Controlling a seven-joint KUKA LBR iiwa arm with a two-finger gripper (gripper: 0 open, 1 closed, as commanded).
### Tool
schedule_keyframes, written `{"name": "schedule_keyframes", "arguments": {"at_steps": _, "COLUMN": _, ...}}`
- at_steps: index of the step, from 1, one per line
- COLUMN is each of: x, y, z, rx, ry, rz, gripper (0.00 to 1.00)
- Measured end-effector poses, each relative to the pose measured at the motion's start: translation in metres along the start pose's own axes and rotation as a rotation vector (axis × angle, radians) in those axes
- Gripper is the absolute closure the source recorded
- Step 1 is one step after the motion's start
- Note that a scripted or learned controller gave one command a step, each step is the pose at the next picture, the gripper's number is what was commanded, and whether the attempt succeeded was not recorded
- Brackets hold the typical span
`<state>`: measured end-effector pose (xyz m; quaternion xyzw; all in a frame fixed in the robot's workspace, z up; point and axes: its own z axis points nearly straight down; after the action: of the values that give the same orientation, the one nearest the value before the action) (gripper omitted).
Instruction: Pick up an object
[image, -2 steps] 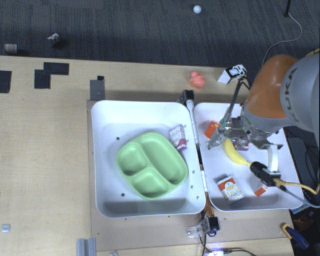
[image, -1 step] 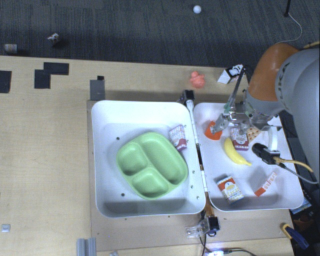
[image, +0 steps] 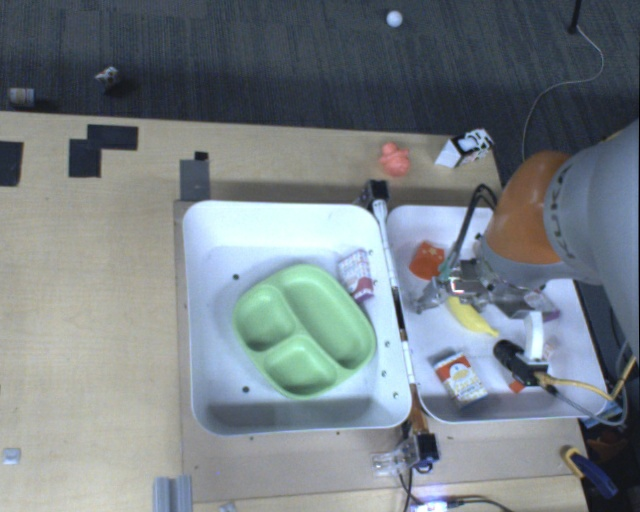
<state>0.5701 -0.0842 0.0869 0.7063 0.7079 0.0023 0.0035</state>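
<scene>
White plastic twice over: left bin (image: 200, 300) and right bin (image: 430, 345), side by side on a pale wooden bench (image: 90, 320). Grey arm with orange band across the right bin's upper right, covering that corner. Gripper (image: 447, 292) low over the right bin, so tangled with metal parts and cable that spread or pressed together cannot be told; nothing seen pinched.

Partly tucked under the wrist, just beside the gripper: one yellow banana-shaped piece (image: 472, 318), its upper end hidden. Near it, towards the far wall, one orange-red lump (image: 427, 260), shape hard to make out. Towards the near wall, one small orange-and-white box (image: 460, 378) with a printed picture, lettering too small to read.

In the left bin, one green plate (image: 303, 328) with three compartments, and one pink-and-white packet (image: 357, 274) touching its far right rim, print unreadable.

On the bench beyond the bins, one pink lump (image: 395, 158).
</scene>
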Motion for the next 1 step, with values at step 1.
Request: {"name": "schedule_keyframes", "arguments": {"at_steps": 1, "x": 0.0009, "y": 0.0022, "z": -0.012, "rx": -0.006, "ry": 0.0, "rz": -0.002, "gripper": 1.0}}
